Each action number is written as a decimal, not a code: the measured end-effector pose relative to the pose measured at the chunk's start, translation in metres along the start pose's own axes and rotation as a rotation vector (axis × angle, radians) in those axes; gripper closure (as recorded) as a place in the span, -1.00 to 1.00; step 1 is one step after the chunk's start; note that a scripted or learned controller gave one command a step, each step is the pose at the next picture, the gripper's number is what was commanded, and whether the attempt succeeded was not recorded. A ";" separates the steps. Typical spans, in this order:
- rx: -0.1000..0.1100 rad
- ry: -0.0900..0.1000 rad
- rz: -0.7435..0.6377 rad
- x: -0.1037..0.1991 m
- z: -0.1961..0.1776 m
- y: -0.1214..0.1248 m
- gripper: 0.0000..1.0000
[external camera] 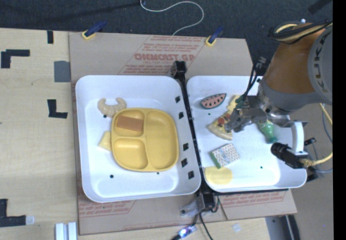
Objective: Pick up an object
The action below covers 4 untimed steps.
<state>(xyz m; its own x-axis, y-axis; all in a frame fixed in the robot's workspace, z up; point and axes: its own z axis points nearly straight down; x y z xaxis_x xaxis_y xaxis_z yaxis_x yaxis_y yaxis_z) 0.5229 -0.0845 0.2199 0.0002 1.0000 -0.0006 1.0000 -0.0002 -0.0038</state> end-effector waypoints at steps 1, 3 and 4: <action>-0.002 0.001 -0.003 0.015 0.001 0.007 1.00; 0.001 0.000 -0.001 0.014 0.002 0.009 1.00; -0.003 0.001 -0.001 0.010 -0.013 0.006 1.00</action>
